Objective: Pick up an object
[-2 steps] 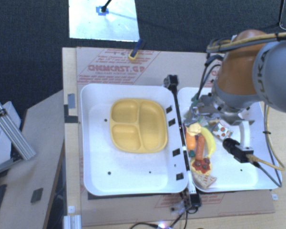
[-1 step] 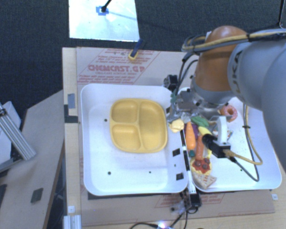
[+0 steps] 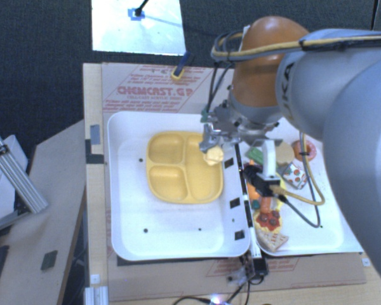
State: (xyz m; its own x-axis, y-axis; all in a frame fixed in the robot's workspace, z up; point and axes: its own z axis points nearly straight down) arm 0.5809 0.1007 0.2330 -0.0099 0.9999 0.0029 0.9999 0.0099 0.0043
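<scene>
**Pale yellow piece pinched above the divided tray**

A small, rounded, pale yellow object (image 3: 213,155) is seen between the fingertips of the gripper (image 3: 211,149), which is clenched on it from above. It is held over the right rim of a yellow divided tray (image 3: 178,170), a smooth, matte plastic dish with three shallow compartments and rounded corners. The tray lies flat in the left bin (image 3: 133,234), a shallow white tub whose floor is dotted with small dark holes. The grey arm with its glossy orange band (image 3: 267,49) is extended over the seam between the bins. In the right bin (image 3: 327,230), a cluster of toy foods is gathered near the divider: a pizza-like wedge with red toppings (image 3: 271,224), a green piece (image 3: 257,154) and a pink-ringed round piece (image 3: 303,150). Both bins are set on a cardboard sheet (image 3: 152,91) printed in red.
</scene>
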